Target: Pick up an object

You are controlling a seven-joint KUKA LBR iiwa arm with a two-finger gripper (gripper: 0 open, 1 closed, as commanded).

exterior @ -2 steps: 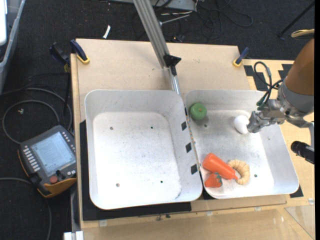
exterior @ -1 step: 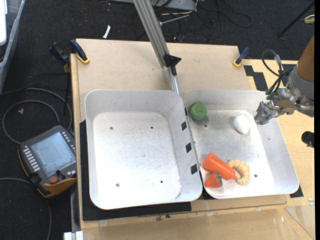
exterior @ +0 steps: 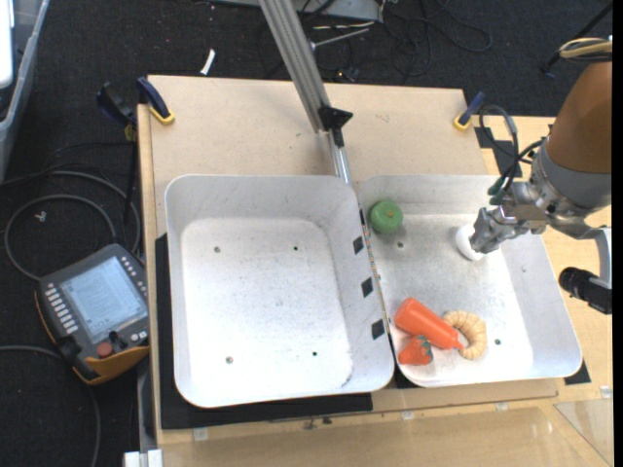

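Nearest me, carrot [exterior: 429, 323] untouched; gripper [exterior: 484, 240] sits over a white object [exterior: 468, 244]. Jaws' state I cannot tell, so I'd centre before closing.

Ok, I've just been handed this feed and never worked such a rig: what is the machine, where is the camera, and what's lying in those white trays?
You have one camera, fixed above the bench and looking down at a slant. The grey arm with the orange band reaches in from the right; its end effector is low over the right bin, by a small white object. I cannot tell if it grips that object. The same bin holds a green ball near its top left corner, and an orange carrot, a red strawberry-like piece and a curled beige piece close together near its front. The left bin sits beside it. On the floor at left lies the handheld control pendant.
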